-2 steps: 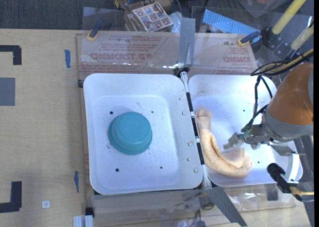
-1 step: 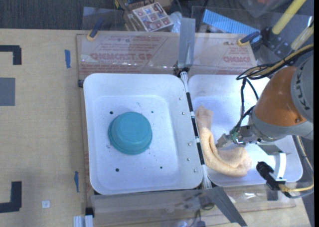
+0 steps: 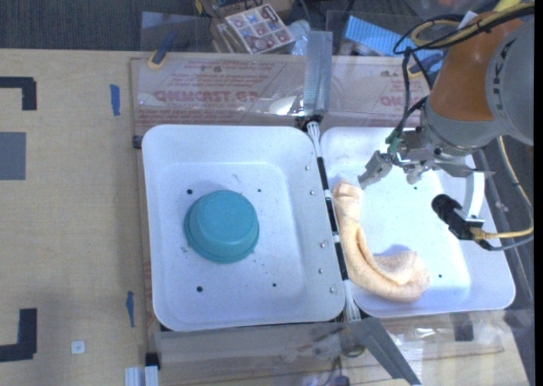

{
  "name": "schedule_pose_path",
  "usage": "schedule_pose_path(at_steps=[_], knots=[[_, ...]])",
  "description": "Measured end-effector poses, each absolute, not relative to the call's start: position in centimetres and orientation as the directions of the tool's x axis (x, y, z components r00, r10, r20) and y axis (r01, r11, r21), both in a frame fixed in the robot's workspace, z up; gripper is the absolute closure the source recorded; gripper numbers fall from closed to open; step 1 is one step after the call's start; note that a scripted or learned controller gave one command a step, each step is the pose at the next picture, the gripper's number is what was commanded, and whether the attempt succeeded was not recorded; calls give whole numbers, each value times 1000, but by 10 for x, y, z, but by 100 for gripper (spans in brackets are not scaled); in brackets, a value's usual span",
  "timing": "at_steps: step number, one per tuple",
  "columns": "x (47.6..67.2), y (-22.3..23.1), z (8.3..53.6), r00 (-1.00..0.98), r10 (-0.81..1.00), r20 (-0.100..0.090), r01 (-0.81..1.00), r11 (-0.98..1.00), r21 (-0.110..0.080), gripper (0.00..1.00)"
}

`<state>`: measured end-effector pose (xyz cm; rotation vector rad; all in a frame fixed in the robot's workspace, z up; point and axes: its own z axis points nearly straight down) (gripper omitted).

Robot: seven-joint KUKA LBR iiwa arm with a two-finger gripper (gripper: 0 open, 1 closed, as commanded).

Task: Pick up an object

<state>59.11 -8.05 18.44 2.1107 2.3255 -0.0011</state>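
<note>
A teal upside-down bowl sits in the left bin. A long tan, curved soft object like a cloth or plush banana lies along the left side and front of the right bin. My gripper hangs over the upper part of the right bin, above and right of the tan object's top end. Its fingers are spread apart with nothing between them.
A black cable end with a yellow cord hangs over the right bin near the arm. Clear plastic sheeting lies behind the bins, and boxes and clutter sit on the floor beyond. The wooden bench extends to the left.
</note>
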Motion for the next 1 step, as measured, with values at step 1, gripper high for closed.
schedule_pose_path(at_steps=[1], knots=[[503, -111, 122, -176, 984, 1, 984, 176, -2, 0]])
